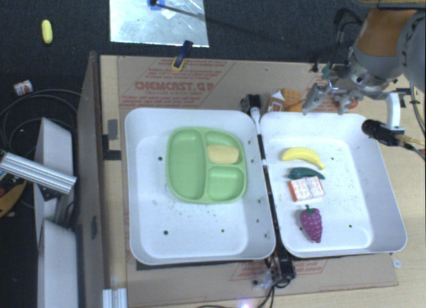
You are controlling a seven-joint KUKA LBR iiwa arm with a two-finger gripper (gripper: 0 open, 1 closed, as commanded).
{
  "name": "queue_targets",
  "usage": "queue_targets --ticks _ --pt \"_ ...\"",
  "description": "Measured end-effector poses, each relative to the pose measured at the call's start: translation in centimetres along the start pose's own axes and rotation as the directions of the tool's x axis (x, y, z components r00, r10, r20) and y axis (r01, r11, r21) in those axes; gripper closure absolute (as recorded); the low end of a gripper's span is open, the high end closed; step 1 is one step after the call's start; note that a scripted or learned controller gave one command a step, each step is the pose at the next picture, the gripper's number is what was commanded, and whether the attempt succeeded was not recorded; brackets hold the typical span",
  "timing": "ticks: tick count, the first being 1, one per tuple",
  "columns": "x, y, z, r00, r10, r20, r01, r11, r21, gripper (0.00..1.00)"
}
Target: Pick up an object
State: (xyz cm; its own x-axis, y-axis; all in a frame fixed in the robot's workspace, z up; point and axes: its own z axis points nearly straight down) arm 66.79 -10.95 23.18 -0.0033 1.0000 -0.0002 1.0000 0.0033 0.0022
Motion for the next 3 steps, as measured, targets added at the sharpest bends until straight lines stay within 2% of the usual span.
queue_targets --ticks 1,2,3 --pt "-4.3 -4.4 6.4 1.000 0.007 0.000 -0.007 1.000 0.008 0.00" --pt "-3.6 -3.8 13.8 1.000 0.003 -0.004 -0.003 1.000 -0.010 0.00" --pt "-5.1 -7.9 10.9 1.000 0.004 0.001 -0.004 1.000 0.001 0.00"
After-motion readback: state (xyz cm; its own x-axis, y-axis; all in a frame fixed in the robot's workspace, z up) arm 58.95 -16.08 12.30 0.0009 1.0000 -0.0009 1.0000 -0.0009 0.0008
